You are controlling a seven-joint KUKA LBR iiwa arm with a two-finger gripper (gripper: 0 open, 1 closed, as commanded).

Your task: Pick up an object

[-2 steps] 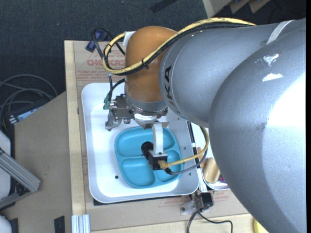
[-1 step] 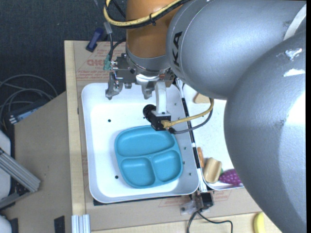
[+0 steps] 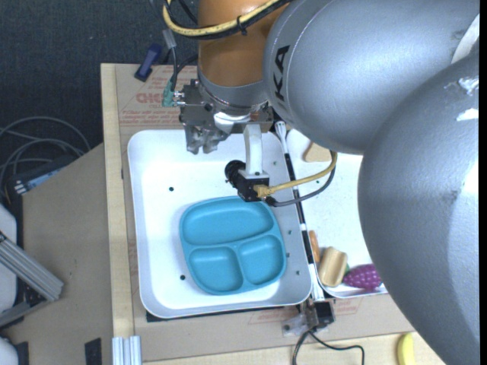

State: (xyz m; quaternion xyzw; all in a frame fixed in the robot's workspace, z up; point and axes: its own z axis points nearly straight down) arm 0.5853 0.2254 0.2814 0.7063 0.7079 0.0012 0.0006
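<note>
From the slanted overhead camera, the large grey arm (image 3: 380, 90) with its orange band (image 3: 236, 36) reaches in from the right and covers much of the upper and right part of the scene. Its two-finger gripper (image 3: 202, 141) hangs over the far end of the left shallow white bin (image 3: 148, 226), close to that bin's back wall; the view does not let me tell how the gripper is set, and nothing is seen held in it. In the left bin lies a light blue plastic plate with three compartments (image 3: 232, 243), flat on the floor toward the near right corner, apart from the gripper. In the right bin (image 3: 335, 204), mostly hidden by the arm, a purple bunch of toy grapes (image 3: 364, 277) lies near the front edge beside a tan cylindrical piece (image 3: 332, 265), which may be a toy food item. A yellow-sheathed cable (image 3: 304, 182) loops from the wrist across the divide between the bins.
</note>
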